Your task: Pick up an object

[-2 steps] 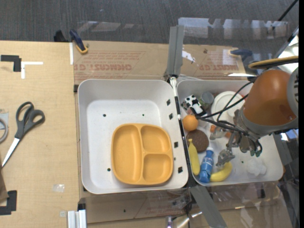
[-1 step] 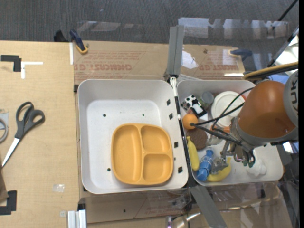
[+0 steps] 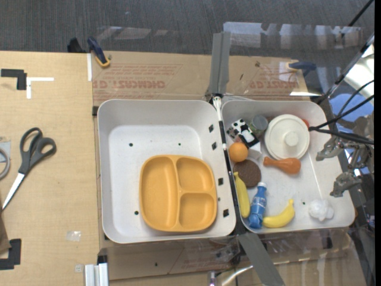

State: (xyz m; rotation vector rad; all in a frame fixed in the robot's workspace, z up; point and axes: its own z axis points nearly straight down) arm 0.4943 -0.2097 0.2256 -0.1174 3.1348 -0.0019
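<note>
The right bin point(image 3: 333, 121) holds several objects: a white round lid point(image 3: 288, 137), an orange ball point(image 3: 238, 152), a brown disc point(image 3: 248, 173), an orange drumstick-shaped toy point(image 3: 283, 165), a blue bottle point(image 3: 257, 206), two yellow bananas point(image 3: 280, 215) point(image 3: 241, 194), a black-and-white toy point(image 3: 242, 130) and a white crumpled lump point(image 3: 320, 210). My gripper point(image 3: 333, 170) hangs over the right side of this bin, to the right of the drumstick toy and above the white lump. Its two metal fingers point(image 3: 328, 152) stand apart, open, with nothing between them.
The left bin point(image 3: 119, 159) holds a yellow divided tray point(image 3: 177, 193). Scissors point(image 3: 28, 154) lie on the wooden bench at the far left. Dark cables point(image 3: 351, 100) cross above the right bin's far corner. A grey post point(image 3: 219, 64) stands behind the bins' shared wall.
</note>
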